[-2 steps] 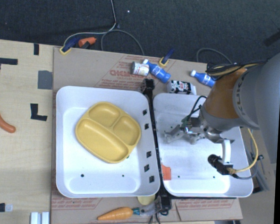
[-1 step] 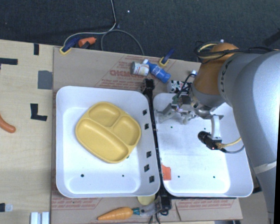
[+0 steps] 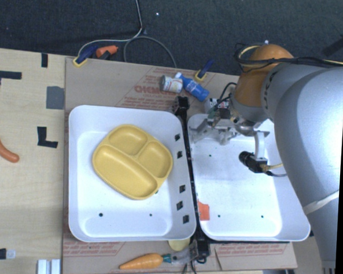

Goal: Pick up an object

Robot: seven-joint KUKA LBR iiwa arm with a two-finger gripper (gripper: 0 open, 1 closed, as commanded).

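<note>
Currently down at the far left corner of the right bin (image 3: 241,224), close by the wall shared with the left bin (image 3: 80,215): gripper (image 3: 217,126), carried by the grey arm (image 3: 312,113) reaching in from the right. Jaws spread or pressed together: impossible to tell, lost among wrist hardware and cabling. Nothing visibly pinched.

Nearest candidate for a pick: small orange-red piece (image 3: 203,211), lying flat on the right bin's floor toward its near left corner, just beside the shared wall and well apart from the gripper. Probably an awkward spot, with little room for a jaw on the wall side.

Other candidate: yellow divided plate (image 3: 132,160), resting flat and skewed in the middle of the left bin. Broad and shallow, so likely graspable by the rim alone.

Outside the bins, hence presumably out of play: carrot (image 3: 142,262) on the cardboard sheet (image 3: 104,94) at the near edge; sausage (image 3: 4,148) on the desk (image 3: 22,107) at far left; blue-and-white bottle (image 3: 183,85) on its side beyond the bins, near a blue clamp (image 3: 204,69). Orange-handled clamp (image 3: 95,52) at the sheet's far left corner, evidently pinning the cardboard to the desk.

Judged stage: approach, pick-up not yet made. Needed next, likely: travel toward the near side of the right bin, then a careful descent beside the wall.
</note>
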